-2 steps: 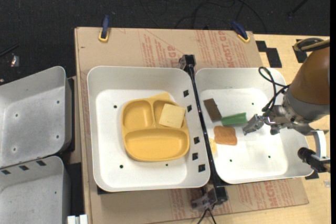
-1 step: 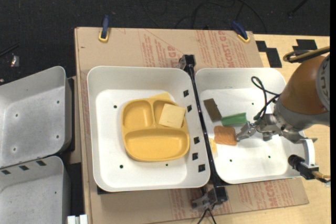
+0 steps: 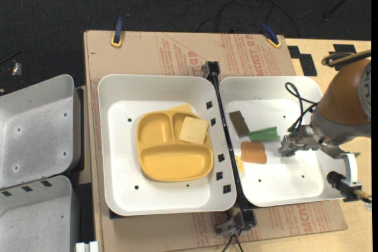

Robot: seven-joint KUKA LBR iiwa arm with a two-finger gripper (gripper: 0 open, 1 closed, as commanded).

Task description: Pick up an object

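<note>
Two white bins on the bench: left bin holds one yellow three-compartment tray with one pale tan block lying in its upper-right compartment. Right bin holds three loose objects near its left wall: one dark brown flat bar, one green flat-lying stick just right of it, and one orange rounded slab just below the green one. Gripper sits low over the right bin, just right of the green stick, nothing visibly between the fingers; can't tell whether they're wide or narrow.
</note>
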